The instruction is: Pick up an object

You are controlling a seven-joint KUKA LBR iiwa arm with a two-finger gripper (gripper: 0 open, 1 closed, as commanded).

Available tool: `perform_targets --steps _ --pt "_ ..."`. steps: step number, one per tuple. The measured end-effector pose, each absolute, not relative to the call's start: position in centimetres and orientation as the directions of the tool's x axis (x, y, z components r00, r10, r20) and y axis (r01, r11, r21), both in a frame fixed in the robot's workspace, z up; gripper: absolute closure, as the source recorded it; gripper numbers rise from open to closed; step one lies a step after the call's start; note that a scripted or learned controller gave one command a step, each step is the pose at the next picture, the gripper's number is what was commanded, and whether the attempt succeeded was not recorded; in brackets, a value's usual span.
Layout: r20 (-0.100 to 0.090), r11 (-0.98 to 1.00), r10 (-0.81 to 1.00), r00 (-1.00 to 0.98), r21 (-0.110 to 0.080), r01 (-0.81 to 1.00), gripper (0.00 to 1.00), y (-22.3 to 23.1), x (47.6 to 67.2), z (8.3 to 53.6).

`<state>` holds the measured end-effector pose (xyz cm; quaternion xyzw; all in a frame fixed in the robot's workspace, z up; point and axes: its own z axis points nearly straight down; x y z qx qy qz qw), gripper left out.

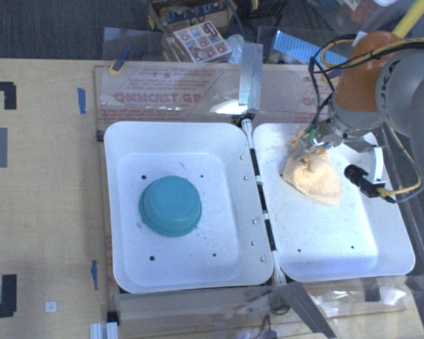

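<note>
At centre right of the frame, the gripper (312, 141) meets the top edge of a crumpled pale orange cloth (314, 176) in the right white bin (339, 249); whether its jaws grip it, I cannot tell. A round teal bowl (170, 205), upside down, sits in the left white bin (127, 154).

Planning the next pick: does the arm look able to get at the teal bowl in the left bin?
Probably yes. The teal bowl sits upside down, alone in the left bin, nothing over it. The end effector is at the yellow cloth in the right bin.
</note>
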<state>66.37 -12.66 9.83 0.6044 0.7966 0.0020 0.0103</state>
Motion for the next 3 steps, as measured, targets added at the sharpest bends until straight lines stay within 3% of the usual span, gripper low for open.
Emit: perform_targets --steps 1,2,3 --pt "-0.019 0.545 0.838 -0.545 0.019 0.838 0.0 -10.3 65.5 9.9" --pt "-0.024 0.542 0.84 -0.541 0.025 0.84 1.0 -10.5 65.7 11.2" --pt "-0.002 0.426 0.905 -0.426 0.003 0.905 1.0 -6.4 66.8 20.3"
